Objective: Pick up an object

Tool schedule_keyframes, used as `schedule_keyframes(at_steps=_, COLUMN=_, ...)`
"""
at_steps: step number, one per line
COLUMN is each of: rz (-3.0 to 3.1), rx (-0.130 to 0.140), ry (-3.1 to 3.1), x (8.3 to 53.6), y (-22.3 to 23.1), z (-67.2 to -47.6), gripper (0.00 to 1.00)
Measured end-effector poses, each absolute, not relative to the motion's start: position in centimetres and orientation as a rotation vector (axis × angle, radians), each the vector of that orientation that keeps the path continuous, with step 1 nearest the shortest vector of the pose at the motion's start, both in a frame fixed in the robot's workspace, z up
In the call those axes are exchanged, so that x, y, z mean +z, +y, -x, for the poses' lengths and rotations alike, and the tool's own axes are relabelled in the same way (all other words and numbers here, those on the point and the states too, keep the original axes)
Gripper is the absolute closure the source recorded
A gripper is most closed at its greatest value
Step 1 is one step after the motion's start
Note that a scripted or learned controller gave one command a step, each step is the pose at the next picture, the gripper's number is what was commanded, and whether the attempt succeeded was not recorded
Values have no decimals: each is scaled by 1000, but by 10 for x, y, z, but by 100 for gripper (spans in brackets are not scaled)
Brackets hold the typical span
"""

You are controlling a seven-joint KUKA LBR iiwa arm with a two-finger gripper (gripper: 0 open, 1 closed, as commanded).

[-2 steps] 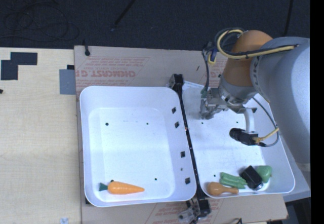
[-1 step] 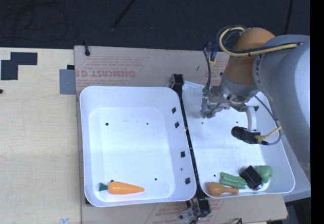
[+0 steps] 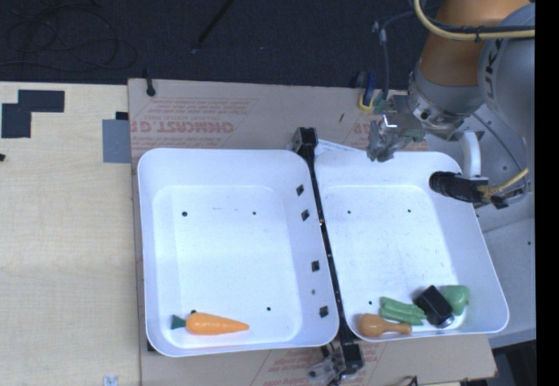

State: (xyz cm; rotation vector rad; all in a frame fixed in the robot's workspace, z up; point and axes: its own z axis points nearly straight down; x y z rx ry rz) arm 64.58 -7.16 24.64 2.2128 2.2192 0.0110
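Above the right bin's (image 3: 489, 262) far rim hangs the gripper (image 3: 382, 151), small and blurred; its grasp cannot be told.

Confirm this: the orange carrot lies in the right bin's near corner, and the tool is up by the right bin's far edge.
Not quite. The camera view shows the orange carrot in the left bin, near its front left corner. The tool is indeed by the right bin's far edge.
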Motion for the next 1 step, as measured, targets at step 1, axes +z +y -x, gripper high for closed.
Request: schedule_keyframes(at_steps=1, rz=-2215, rx=7, ry=2222, x=327, y=-48, z=-645, gripper=100)
